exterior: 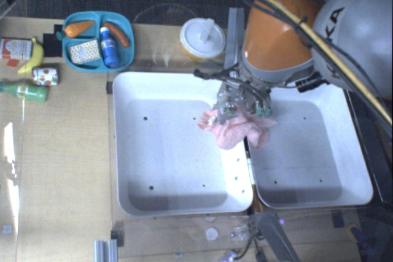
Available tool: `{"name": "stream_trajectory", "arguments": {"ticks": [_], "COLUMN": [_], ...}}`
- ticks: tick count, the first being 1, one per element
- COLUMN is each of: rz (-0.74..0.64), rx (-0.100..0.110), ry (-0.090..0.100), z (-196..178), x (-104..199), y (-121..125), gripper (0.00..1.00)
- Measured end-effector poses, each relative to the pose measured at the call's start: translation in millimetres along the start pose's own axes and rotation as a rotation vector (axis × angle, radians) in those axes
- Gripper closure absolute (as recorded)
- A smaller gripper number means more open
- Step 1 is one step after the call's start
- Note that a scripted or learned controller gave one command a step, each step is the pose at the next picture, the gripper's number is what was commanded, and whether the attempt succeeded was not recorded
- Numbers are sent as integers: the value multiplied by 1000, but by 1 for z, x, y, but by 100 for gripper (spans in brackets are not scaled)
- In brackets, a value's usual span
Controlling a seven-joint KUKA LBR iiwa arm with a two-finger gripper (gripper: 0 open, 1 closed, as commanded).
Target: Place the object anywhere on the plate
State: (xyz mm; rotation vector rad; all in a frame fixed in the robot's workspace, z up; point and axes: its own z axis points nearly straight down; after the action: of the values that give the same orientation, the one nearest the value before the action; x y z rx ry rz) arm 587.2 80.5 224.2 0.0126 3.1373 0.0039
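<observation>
Near the camera both white bins lie bare of any plate, while above their shared wall the gripper sits on the pink cloth, jaws' opening untellable; seemingly mid-carry, next needing a plate to set it on.

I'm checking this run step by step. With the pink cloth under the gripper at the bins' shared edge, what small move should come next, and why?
Probably a short lift straight up. The gripper sits on the pink cloth, which drapes over the divider between the left bin and right bin; lifting would show whether it is actually held.
</observation>
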Motion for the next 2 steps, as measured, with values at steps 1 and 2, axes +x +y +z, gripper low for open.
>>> {"name": "stream_trajectory", "arguments": {"ticks": [1, 2], "rz": [-8, -8], "rx": [0, 0], "ry": [0, 2], "z": [-10, -4], "x": [34, 66], "y": [35, 74], "gripper": [100, 100]}}
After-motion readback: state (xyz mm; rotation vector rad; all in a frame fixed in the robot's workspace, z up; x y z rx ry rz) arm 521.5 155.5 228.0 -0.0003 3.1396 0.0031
